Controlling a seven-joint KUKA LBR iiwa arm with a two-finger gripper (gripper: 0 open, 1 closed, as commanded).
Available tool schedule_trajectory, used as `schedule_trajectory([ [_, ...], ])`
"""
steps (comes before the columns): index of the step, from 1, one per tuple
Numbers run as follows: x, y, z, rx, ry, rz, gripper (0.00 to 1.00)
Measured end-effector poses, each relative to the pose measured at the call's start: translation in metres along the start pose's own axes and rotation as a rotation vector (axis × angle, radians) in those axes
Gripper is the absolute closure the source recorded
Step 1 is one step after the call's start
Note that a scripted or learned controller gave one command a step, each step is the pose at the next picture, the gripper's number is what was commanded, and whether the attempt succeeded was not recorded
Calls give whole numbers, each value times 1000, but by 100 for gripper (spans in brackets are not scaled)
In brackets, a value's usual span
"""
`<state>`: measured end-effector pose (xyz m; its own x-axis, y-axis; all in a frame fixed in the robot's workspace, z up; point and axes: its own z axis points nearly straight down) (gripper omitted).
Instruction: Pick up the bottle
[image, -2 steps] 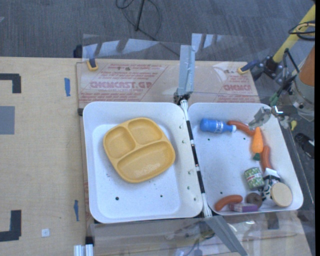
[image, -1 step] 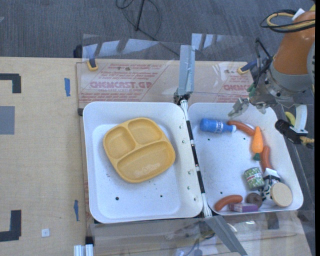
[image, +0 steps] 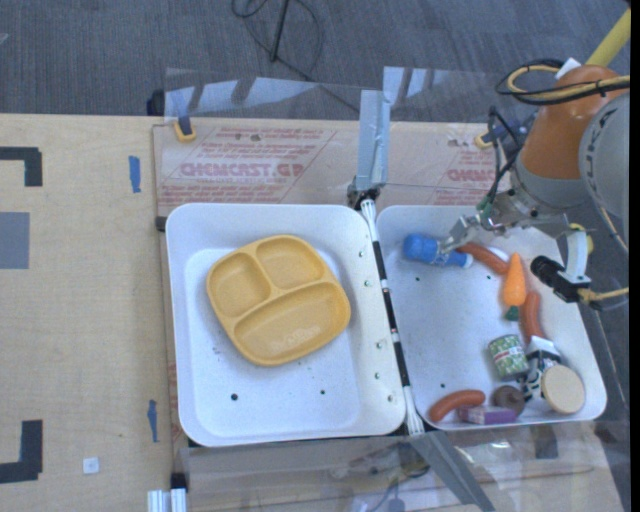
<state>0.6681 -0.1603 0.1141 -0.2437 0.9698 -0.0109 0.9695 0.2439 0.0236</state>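
The bottle (image: 428, 249) lies on its side near the back left of the right bin (image: 440, 340). It is blue, with a rounded blue end pointing left and a paler part pointing right. My gripper (image: 462, 236) hangs low over the bottle's right end and touches or nearly touches it. The arm's orange band (image: 560, 130) rises behind it at the right.
Beside the bottle lie a red sausage (image: 488, 257), an orange carrot (image: 514, 281) and another sausage (image: 531, 315). A green can (image: 507, 355), a tan disc (image: 563, 389) and a red sausage (image: 455, 405) crowd the front right. A yellow divided plate (image: 278, 298) sits in the left bin (image: 200, 400).
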Motion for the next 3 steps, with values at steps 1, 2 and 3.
schedule_trajectory([
  [1,49,20,7,-7,-11,19,0],
  [2,49,21,8,-11,-3,114,0],
  [3,61,15,26,18,4,350,0],
])
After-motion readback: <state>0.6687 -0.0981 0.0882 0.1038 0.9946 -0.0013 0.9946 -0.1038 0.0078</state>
